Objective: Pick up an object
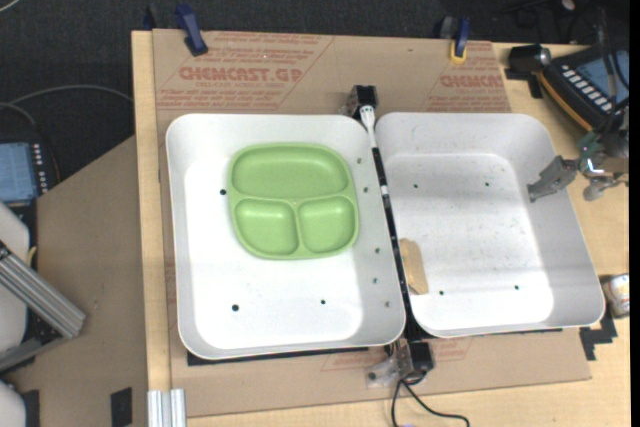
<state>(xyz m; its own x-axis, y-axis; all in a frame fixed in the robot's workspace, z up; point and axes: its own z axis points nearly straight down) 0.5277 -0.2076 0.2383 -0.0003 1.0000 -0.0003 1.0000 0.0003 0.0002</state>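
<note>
Camera view, from above: your claw (560, 173) hangs at the right bin's (560, 305) far right rim, with nothing visibly between its tips; how far it is open you cannot tell. Well to its left, the green divided plate (293, 200), the one object to pick, lies flat in the left bin (200, 315). Judged so, approach, descent and grasp all remain.
</note>
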